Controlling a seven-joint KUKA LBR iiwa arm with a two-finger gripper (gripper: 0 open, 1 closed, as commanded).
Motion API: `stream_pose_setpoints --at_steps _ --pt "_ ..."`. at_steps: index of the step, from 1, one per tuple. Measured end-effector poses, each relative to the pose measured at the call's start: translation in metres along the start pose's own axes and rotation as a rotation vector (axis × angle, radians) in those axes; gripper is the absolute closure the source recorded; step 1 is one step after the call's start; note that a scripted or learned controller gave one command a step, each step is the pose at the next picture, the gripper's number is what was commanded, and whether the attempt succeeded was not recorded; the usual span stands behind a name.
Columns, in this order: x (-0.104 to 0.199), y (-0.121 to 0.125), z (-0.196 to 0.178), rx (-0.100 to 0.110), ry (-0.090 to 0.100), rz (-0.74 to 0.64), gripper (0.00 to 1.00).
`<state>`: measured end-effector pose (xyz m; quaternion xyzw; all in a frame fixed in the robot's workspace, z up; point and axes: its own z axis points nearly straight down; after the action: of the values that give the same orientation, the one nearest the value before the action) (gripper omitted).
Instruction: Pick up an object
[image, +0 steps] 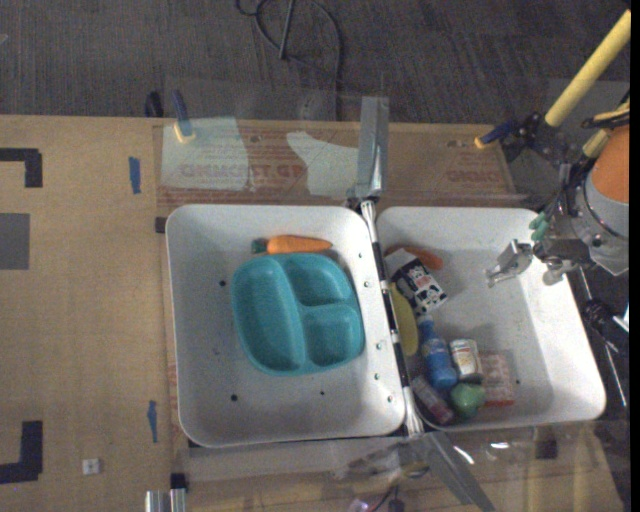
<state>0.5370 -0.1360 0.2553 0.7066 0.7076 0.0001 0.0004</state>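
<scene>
1. The gripper (512, 262) hangs over the upper part of the right white bin (540, 330); whether it is released or clenched, I cannot tell.
2. Nothing sits beneath it; the objects crowd that bin's left side: a black-and-white carton (420, 285), a blue plastic bottle (437, 362), a small green ball (466, 399).
3. The left white bin (200, 300) holds a teal divided plastic tray (297, 312), an orange carrot (297, 244) just above it.
</scene>
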Motion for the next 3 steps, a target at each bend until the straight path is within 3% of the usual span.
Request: stream_pose_setpoints --at_steps 1,2,3 --pt "-0.031 0.001 -0.150 -0.004 -0.002 -0.307 0.00" --pt "0.016 0.030 -0.010 -0.003 -0.001 -0.494 0.00" --pt "0.005 0.048 -0.161 -0.005 -0.003 -0.610 0.00"
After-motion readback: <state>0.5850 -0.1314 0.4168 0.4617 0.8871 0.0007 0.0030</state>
